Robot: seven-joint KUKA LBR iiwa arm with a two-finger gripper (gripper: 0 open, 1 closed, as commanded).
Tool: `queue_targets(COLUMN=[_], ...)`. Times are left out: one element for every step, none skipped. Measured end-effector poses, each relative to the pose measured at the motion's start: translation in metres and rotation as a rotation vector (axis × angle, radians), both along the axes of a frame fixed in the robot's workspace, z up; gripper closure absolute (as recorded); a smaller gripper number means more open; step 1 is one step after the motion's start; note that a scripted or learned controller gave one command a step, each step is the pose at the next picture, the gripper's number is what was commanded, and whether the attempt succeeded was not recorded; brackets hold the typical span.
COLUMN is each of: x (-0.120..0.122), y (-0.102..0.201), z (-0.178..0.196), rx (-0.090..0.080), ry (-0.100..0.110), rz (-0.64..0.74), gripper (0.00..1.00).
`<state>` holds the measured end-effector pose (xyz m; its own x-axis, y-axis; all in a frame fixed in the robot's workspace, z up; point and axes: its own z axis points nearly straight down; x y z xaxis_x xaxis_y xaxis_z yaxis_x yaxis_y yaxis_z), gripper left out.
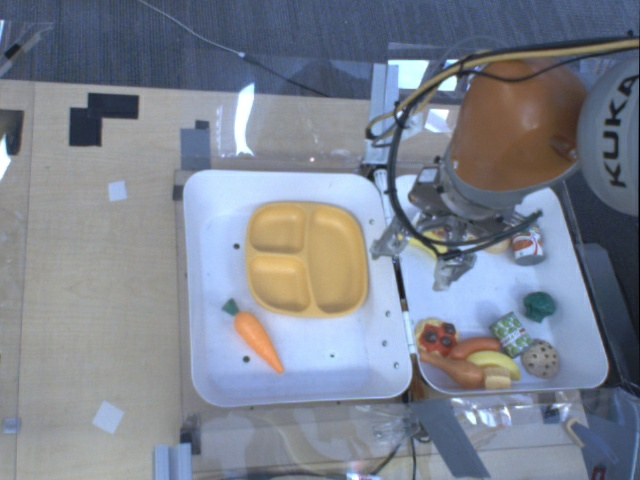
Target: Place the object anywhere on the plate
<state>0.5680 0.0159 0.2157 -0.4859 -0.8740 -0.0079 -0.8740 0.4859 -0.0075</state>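
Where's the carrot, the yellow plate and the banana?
carrot (258, 341): camera view, middle of its orange body.
yellow plate (335, 250): camera view, floor of its big right compartment.
banana (493, 361): camera view, middle of its curve.

Bright, even overhead light — glare flares off the clear panels behind the bins; shadows stay soft, focus slightly grainy throughout.
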Motion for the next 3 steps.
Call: queue_targets(x=[0.002, 0.007, 0.007], y=[0.003, 0.050, 0.049], z=[0.013, -0.031, -0.030], rx=[0.003, 0.000, -0.001], ry=[-0.011, 0.004, 0.002], rz=[0.003, 0.147, 0.146], gripper=[1.00, 1.00, 0.00])
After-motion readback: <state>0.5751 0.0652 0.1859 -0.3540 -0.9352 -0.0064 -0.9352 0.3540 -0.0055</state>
